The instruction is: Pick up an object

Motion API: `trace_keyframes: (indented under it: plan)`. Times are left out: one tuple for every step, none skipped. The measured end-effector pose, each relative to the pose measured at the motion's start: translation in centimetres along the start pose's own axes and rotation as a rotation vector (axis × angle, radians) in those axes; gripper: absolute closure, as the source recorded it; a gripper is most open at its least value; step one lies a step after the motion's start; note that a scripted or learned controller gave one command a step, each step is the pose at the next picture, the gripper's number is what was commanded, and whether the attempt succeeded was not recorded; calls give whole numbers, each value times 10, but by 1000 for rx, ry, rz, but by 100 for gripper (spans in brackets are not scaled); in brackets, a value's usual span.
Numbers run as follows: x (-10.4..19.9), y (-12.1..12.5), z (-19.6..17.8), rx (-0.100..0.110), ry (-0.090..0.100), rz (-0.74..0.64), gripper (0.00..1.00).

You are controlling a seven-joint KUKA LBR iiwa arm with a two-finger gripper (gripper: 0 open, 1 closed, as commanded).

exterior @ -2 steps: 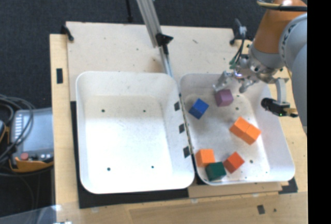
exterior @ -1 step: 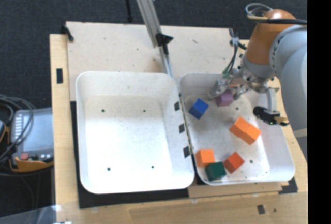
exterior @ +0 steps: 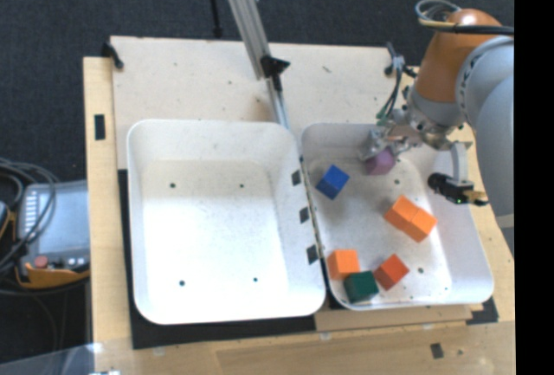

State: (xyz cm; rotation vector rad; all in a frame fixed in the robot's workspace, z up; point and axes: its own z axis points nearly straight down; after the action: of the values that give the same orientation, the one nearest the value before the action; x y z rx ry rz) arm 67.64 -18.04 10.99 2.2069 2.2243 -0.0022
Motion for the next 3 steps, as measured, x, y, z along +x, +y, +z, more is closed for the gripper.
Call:
trace_keyframes:
  plan:
    - [-4, 1, -65, -3, 5, 7, 100]
    - [-3, -4, -127, -3, 5, 7, 100]
    - [-4, -4, -131, 2, 7, 5, 100]
